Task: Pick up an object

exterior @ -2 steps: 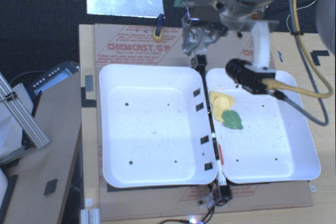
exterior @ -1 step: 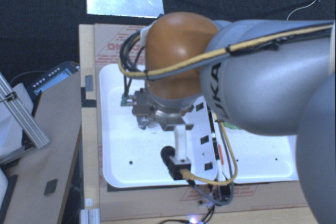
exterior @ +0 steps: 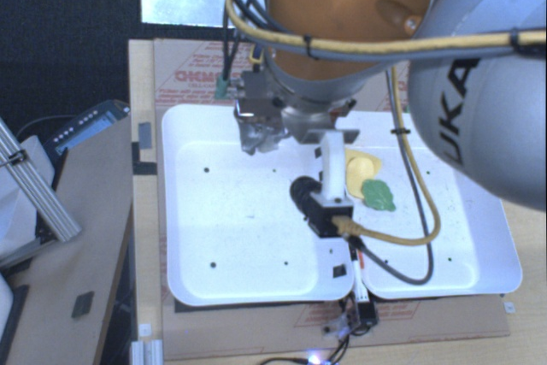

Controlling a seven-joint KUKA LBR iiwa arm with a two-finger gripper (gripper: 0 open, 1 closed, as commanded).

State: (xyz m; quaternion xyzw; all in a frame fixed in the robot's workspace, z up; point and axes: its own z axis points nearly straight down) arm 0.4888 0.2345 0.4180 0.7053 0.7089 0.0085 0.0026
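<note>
Gripper (exterior: 256, 132) is hanging over the back part of the left bin (exterior: 197, 209), and honestly I can't tell from this angle if it's open or closed. The stuff to grab sits in the right bin (exterior: 479, 244), close to its left wall: a rounded pale yellow piece (exterior: 362, 168) with a lumpy green piece (exterior: 379, 195) touching its front edge. Both are off to the gripper's side, not under it.

I see the shallow white plastic left bin (exterior: 222, 218) beside its twin right bin (exterior: 479, 252) on a brown cardboard sheet (exterior: 192, 73), the right one holding a green lumpy piece (exterior: 378, 194) touching the front of a yellow rounded piece (exterior: 359, 168).
</note>
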